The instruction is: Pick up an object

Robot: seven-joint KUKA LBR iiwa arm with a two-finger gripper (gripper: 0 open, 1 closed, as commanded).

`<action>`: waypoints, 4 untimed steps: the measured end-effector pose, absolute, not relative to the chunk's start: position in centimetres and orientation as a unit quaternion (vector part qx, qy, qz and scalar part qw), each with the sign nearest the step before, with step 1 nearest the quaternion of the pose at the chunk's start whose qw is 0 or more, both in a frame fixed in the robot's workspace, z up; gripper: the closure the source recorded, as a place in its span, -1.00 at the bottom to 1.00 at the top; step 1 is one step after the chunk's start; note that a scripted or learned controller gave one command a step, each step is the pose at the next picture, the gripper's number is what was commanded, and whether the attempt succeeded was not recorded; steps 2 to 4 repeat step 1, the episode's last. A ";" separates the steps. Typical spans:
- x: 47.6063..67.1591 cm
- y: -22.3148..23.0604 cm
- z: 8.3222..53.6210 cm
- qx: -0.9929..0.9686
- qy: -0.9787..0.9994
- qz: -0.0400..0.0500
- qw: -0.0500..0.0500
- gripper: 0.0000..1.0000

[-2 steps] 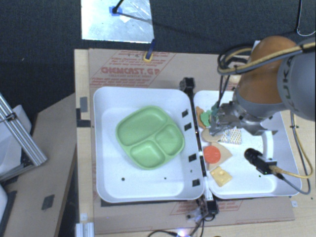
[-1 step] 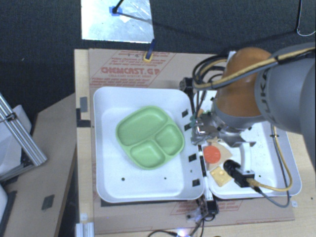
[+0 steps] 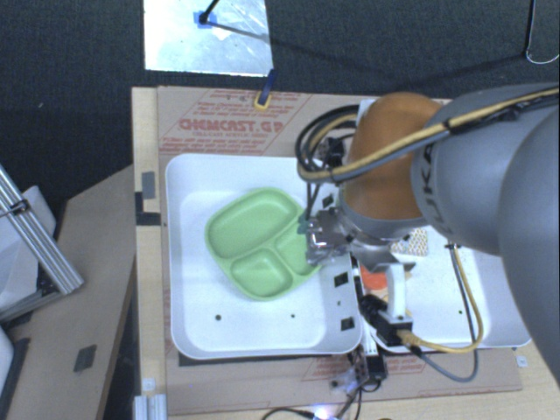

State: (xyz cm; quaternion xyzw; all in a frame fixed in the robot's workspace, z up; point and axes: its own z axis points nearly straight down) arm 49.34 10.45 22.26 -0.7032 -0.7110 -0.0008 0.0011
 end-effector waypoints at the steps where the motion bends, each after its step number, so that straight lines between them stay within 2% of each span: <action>1: 48.4 9.7 21.5 -0.707 -0.707 0.000 0.000 1.00; 4: 48.4 9.7 21.5 -0.707 -0.707 0.000 0.000 1.00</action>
